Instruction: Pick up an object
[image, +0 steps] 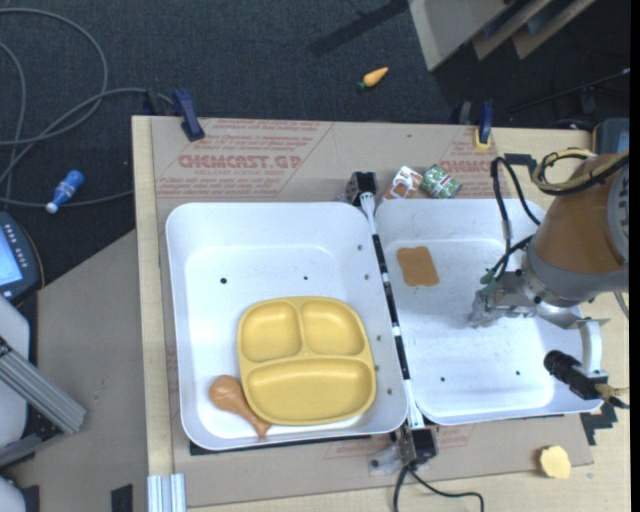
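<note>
A robotics lab is showing itself: a clamped bench (300, 145), loose cables (60, 110) lying across dark carpet at far left.

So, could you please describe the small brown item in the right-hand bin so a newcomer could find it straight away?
Start at the right bin of the two white ones. Near its back left corner lies a flat brown square piece, apart from the gripper. It is the one loose thing on that bin's floor.
</note>
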